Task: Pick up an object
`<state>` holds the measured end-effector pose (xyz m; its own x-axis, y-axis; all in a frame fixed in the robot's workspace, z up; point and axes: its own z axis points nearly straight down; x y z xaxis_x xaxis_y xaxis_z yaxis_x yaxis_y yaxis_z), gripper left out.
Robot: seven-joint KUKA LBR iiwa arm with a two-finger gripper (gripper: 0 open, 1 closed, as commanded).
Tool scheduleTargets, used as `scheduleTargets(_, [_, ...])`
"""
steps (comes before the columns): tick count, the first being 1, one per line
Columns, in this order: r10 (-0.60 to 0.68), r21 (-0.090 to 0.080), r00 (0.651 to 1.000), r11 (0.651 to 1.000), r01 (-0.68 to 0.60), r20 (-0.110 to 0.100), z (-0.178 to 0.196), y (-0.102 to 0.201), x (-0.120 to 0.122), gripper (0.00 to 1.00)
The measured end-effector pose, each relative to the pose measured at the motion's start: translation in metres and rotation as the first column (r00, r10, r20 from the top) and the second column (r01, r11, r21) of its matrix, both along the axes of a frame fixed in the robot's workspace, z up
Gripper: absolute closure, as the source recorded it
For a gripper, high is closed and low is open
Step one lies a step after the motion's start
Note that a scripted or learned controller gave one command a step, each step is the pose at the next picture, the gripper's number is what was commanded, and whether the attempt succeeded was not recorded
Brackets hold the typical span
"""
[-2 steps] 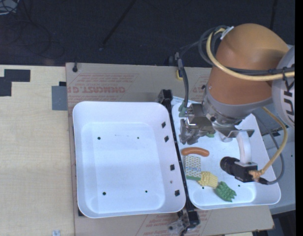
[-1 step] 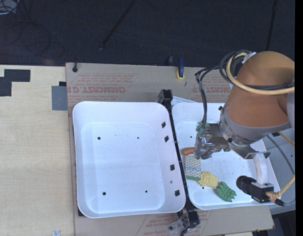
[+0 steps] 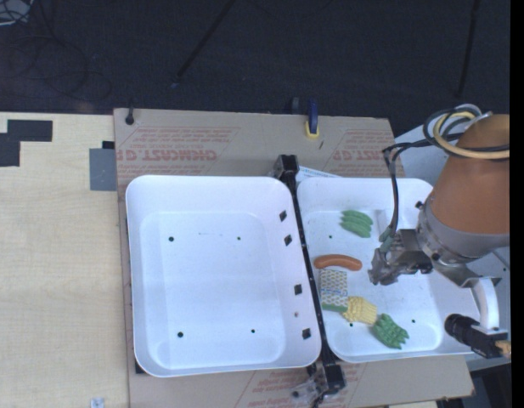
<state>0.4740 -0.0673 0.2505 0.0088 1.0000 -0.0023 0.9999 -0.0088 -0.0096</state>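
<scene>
fingers point(image 3: 385, 266) just right of sausage point(image 3: 337, 263)

We see a pale wooden bench point(image 3: 49, 270) carrying a brown cardboard sheet point(image 3: 219, 147) (printed in red lettering). On that sheet sit two shallow white plastic bins point(image 3: 143, 253), touching side by side.

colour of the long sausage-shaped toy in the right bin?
Orange-red, glossy: the long sausage-shaped toy lies in the right white bin, clearest in the camera view.
</scene>
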Motion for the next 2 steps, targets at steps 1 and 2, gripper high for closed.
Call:
scheduleTargets(1, [0.02, 0.005, 1.0, 1.0, -0.02, 0.019, 0.086, 0.1, 0.068, 1.0])
scheduleTargets(2, [0.014, 0.004, 1.0, 1.0, -0.014, 0.007, 0.107, 0.136, 0.024, 1.0])
